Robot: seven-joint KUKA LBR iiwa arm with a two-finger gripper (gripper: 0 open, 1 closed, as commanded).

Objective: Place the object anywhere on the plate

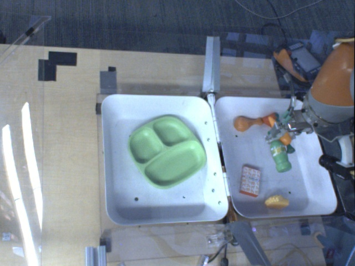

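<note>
while the green divided plate [167, 151] sits in the left bin [116, 204], the gripper [282, 127] hovers over the right bin [321, 201].
it's right above a green bottle [281, 158]; can't tell if the pincer's spread or pinching.

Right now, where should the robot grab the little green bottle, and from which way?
Probably around the middle of the green bottle, coming straight down from above. It lies flat in the right bin, its orange cap toward the end effector, so its long round sides face up and are free. Squeezing across its narrow width looks easiest; the card lies well apart.
</note>
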